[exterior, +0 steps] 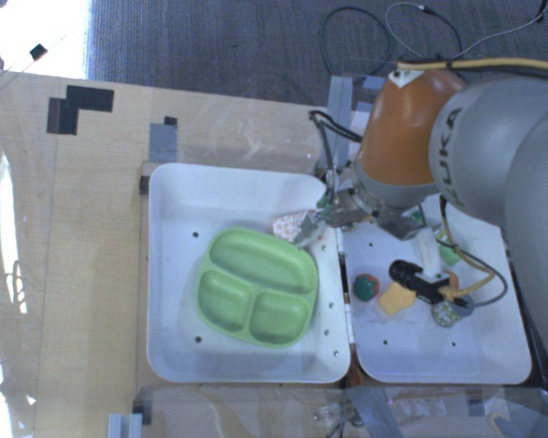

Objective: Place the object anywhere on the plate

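Gripper [317, 218] (its grip cannot be told) hangs just beside the pink-speckled object [287, 225] at the edge of the plate [253, 258].

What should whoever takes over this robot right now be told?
The gripper is above the back right corner of the left bin, beside a pale speckled object; whether it holds it I cannot tell.
The green plate lies in that bin; the object is at its back right rim, not in a compartment.
A small ball and a yellow block lie in the right bin.
Done: nothing placed yet. Left: get the object onto the plate.
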`<move>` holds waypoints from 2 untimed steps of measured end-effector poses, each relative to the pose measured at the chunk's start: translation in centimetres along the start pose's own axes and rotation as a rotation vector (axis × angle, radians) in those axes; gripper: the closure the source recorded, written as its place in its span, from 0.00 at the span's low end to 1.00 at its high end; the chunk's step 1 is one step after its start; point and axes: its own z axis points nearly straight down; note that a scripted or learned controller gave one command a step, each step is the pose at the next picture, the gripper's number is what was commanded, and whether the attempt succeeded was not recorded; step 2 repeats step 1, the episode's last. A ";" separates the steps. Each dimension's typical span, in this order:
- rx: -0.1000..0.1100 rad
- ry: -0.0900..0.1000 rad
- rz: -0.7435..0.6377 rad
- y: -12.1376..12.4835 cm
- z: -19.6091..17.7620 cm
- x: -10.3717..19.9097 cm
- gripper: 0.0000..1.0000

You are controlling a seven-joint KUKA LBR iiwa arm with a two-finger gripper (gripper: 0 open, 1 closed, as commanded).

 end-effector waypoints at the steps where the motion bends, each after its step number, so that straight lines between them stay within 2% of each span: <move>1: -0.002 0.000 -0.001 0.2 -0.9 0.0 1.00; 2: -0.002 0.000 -0.001 0.2 -0.9 0.0 1.00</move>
